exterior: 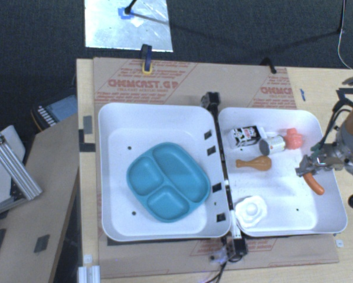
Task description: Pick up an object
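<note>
— Carrot first: where does the small orange plastic carrot (314,184) lie?

— On the smooth floor of the right shallow white bin (327,214), near its three o'clock wall. The two-finger gripper (306,168) sits at the carrot's upper end; whether its tips are parted or closed on it, I cannot tell.

— What's around it?

— Toward nine o'clock a tan wooden pestle-shaped piece (254,163); toward eleven a pink rounded toy (293,138), a grey cylinder (273,144) and a white printed carton (245,136). At seven o'clock, a white moulded round piece (251,210). Bare floor lies between them.

— And further out?

— The left white bin (120,128) holds a glossy teal three-section plate (167,181). Both bins rest on a printed cardboard sheet (182,81) over a pale bench (58,187), dark carpet (35,34) at twelve.
</note>
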{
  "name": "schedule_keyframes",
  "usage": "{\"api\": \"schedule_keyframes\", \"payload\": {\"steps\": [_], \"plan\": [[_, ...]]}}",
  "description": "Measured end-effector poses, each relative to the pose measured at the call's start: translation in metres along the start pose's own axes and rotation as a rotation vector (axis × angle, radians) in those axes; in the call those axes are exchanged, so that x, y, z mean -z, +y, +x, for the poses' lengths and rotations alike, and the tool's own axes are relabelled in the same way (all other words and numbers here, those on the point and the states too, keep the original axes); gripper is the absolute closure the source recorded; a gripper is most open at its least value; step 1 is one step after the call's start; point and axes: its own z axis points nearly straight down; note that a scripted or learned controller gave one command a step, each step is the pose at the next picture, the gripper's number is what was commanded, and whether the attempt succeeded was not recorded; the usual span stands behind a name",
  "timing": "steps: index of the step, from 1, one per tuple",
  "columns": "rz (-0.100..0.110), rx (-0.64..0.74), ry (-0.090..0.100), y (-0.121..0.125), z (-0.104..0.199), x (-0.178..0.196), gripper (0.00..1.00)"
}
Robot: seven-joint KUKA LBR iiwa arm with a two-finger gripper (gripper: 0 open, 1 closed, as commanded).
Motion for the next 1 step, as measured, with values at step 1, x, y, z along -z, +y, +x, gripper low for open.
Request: {"api": "schedule_keyframes", "payload": {"steps": [1], "plan": [[-0.001, 0.003, 0.0, 0.0101, 0.0044, 0.049, 1.0]]}}
